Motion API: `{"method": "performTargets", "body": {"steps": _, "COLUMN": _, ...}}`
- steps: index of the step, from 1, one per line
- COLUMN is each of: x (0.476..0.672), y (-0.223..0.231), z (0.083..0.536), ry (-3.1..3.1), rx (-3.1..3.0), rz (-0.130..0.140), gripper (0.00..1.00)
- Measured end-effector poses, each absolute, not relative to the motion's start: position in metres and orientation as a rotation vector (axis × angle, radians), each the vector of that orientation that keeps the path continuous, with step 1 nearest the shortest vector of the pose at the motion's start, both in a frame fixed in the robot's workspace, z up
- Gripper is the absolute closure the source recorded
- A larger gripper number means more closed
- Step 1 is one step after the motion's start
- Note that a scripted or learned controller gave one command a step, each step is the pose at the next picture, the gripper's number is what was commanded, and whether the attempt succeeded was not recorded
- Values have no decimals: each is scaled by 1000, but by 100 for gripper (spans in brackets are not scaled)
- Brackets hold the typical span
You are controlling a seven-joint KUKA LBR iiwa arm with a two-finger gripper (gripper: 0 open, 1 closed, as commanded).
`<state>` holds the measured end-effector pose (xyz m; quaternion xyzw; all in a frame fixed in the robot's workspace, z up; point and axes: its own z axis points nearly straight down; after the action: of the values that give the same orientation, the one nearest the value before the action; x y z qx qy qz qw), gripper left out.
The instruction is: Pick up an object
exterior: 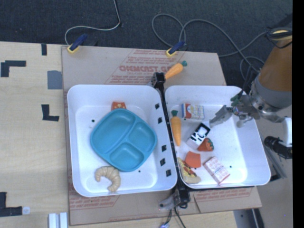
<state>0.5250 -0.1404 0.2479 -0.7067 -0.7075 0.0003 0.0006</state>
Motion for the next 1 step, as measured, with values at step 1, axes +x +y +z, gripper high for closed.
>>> {"method": "performTargets", "body": {"steps": 1, "x": 504, "y": -104, "z": 106, "ry": -2218, "rx": -2216, "rz": 4, "gripper": 0}}
